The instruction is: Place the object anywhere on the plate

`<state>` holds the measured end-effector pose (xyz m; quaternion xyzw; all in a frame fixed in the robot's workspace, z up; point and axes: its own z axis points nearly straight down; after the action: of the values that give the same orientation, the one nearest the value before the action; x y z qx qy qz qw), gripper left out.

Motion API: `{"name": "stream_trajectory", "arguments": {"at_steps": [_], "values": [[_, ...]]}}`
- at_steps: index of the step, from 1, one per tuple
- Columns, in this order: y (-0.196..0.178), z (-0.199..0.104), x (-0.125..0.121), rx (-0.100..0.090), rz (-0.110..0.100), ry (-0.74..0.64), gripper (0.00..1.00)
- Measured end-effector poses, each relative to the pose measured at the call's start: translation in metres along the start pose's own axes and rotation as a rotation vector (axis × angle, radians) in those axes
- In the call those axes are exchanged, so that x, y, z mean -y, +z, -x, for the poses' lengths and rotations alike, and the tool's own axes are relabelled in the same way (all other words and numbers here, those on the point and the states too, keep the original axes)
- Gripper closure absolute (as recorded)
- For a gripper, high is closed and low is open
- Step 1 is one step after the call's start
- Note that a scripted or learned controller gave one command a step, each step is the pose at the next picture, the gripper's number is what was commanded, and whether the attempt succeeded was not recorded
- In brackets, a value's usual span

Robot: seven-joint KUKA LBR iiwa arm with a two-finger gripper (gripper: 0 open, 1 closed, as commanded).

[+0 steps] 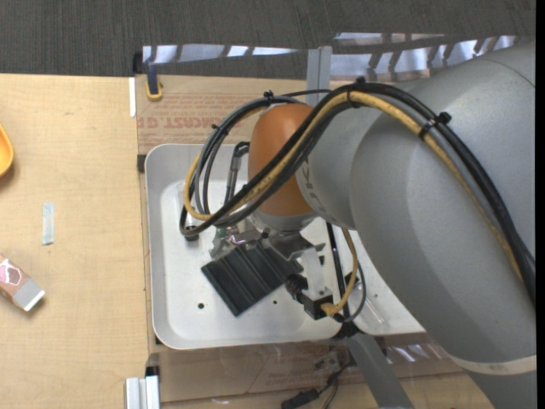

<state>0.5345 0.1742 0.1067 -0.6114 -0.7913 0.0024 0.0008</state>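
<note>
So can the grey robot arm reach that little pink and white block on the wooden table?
Maybe, but it's a stretch. The grey robot arm is over the shallow white bin, and the pink and white block lies outside it, near the wooden table's left edge. Nothing tall stands between.

a dark grey ribbed carpet (170,11) runs across the top. below it lies a pale wooden benchtop (68,143), with brown printed cardboard (200,113) beside it. along the far edge runs what may be a metal frame rail (230,52), catching bright light.
</note>
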Motion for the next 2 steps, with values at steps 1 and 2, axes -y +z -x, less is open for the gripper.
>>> {"name": "stream_trajectory", "arguments": {"at_steps": [1, 2], "values": [[-0.113, 0.030, -0.081, 0.002, 0.005, -0.344, 0.00], [-0.107, -0.020, -0.061, 0.001, 0.004, -0.619, 0.00]]}}
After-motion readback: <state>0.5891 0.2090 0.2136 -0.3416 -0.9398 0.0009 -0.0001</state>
